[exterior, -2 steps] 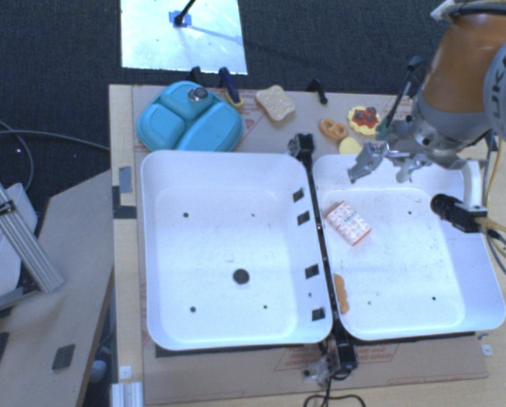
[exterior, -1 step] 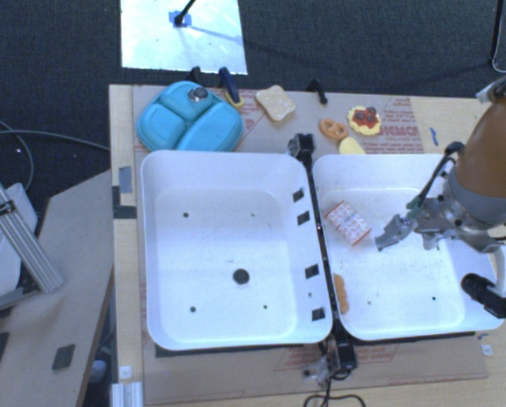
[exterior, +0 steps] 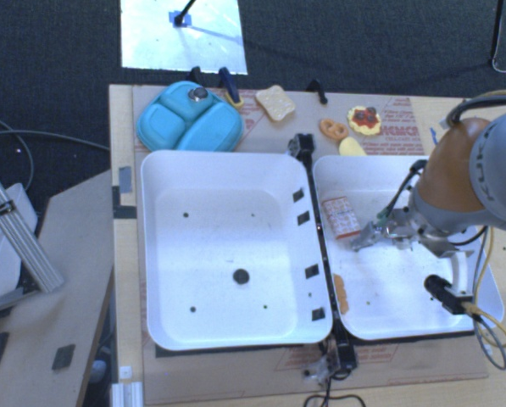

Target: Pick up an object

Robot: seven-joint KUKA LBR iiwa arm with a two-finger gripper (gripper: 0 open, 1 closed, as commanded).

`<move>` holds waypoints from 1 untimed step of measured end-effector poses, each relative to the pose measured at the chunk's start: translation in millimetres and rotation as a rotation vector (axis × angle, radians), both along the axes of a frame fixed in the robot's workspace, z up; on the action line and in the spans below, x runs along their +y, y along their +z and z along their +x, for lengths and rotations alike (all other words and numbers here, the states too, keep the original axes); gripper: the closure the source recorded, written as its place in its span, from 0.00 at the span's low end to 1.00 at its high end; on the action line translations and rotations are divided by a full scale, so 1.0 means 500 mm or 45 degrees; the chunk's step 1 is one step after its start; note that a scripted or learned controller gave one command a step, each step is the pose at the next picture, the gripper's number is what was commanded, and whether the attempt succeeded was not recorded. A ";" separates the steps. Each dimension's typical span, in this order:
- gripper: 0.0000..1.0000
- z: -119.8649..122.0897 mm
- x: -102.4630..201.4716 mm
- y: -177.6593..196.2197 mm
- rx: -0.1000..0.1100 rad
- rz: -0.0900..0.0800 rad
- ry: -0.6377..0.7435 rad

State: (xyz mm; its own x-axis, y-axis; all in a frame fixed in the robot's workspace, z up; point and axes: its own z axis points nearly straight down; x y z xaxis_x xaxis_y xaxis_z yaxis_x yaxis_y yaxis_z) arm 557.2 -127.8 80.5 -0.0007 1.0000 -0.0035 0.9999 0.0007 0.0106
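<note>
In the right bin, a flat pink-and-orange waffle-like card lies near the left wall. A small orange piece rests against the same wall, lower down. My gripper hangs low over the bin floor, just below and right of the card, and points left toward it. Nothing shows between its tips. A small dark round object sits on the floor of the left bin.
Behind the bins on the bench lie a blue lidded container, a toast slice, a pretzel, a small pizza toy and a yellow piece. A black clip strip runs between the bins.
</note>
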 end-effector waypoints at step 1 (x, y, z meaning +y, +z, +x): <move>0.00 0.130 -0.027 0.013 0.001 0.001 0.006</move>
State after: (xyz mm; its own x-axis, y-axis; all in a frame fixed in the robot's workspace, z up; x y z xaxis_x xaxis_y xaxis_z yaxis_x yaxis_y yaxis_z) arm 621.9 -141.1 87.0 -0.0052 1.0000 -0.0029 0.9999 0.0052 0.0102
